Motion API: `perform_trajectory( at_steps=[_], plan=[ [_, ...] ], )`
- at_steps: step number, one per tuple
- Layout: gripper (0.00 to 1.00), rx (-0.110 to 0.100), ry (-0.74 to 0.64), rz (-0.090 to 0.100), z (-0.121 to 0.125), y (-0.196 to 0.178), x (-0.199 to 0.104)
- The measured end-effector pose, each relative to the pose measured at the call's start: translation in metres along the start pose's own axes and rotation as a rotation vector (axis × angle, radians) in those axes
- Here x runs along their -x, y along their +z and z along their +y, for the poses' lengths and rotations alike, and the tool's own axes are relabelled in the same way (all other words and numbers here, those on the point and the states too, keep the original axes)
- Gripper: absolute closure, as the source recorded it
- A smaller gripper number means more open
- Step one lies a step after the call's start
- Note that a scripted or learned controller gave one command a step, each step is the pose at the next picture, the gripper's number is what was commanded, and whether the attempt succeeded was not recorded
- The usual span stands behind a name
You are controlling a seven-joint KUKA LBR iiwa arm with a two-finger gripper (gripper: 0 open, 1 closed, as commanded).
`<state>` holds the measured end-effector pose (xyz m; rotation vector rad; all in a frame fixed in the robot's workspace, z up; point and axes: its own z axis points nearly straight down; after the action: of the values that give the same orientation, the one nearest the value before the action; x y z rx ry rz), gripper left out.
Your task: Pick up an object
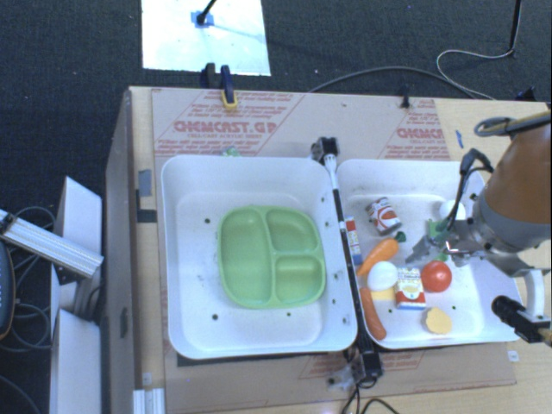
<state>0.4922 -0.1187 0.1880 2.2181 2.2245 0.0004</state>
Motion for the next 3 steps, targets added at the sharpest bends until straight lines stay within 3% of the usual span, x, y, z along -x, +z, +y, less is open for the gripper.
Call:
perform_trajectory(
  at_steps=[1, 2, 3],
  plan=[
    [0.0, 0.002, 0.0, -0.001, 0.053, 0.104, 0.005],
    [0.0, 0.004, 0.0, -0.003, 0.118, 0.102, -0.001],
    [0.0, 0.006, -0.002, -0.002, 0.178, 0.101, -0.026]
  ],
)
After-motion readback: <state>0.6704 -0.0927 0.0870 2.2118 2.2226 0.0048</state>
